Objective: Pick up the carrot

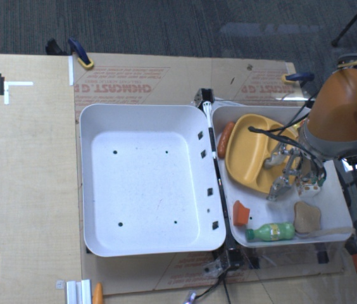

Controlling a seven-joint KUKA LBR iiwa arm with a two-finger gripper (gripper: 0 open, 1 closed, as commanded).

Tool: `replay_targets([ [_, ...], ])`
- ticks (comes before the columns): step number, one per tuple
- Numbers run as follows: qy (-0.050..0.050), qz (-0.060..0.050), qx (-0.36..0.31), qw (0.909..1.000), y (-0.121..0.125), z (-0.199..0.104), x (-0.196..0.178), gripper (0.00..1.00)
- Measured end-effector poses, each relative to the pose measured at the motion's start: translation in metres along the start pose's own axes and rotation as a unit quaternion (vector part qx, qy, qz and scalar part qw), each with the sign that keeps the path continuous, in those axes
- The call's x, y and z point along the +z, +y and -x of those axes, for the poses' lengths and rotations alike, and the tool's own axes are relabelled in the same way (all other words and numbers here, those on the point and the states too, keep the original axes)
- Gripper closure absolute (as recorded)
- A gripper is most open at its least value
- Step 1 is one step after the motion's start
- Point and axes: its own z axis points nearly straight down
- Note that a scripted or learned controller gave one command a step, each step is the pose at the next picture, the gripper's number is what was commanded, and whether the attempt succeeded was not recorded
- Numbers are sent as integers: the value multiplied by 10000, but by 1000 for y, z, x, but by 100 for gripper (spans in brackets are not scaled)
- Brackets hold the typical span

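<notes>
The gripper (284,181) is seen lowered over the right bin (338,189) at centre right of the frame, its metal fingers spread and closed on nothing, just over the lower edge of a tilted yellow bowl (249,156). The carrot (226,139) is wedged between that bowl and the bin's left wall. A green bottle (271,232) is laid along the lower wall.

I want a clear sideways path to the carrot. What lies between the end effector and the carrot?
In the camera view, the tilted yellow bowl sits between the end effector and the carrot, which lies against the right bin's left wall.
</notes>
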Motion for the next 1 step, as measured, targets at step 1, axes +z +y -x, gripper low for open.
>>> replay_targets([
  [1, -8, 35, 1246, 9922, -26, 19, 0, 0],
])
